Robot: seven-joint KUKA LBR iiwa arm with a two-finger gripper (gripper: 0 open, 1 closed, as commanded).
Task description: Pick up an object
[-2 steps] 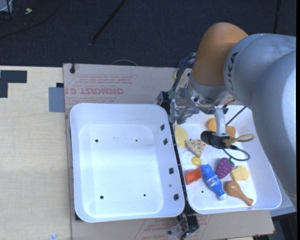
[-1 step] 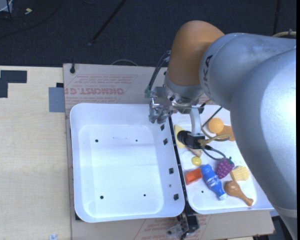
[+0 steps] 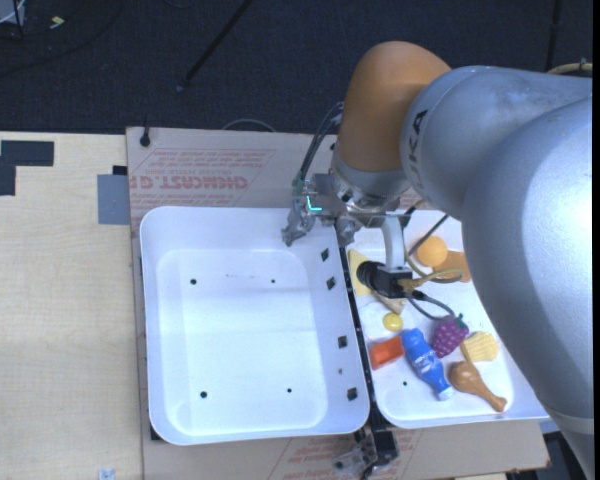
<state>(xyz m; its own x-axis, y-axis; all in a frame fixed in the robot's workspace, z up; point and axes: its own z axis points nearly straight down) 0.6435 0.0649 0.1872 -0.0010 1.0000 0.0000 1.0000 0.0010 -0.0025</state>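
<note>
The gripper [image 3: 321,226] hangs by the bins' top edge, open or closed nobody can tell, and should drop straight over one toy, like the blue bottle [image 3: 426,361] in the right bin [image 3: 405,396].

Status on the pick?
Claw over far-right corner of left bin. Toys sit in right bin: blue bottle, grapes, drumstick. Arm overhangs them.
</note>
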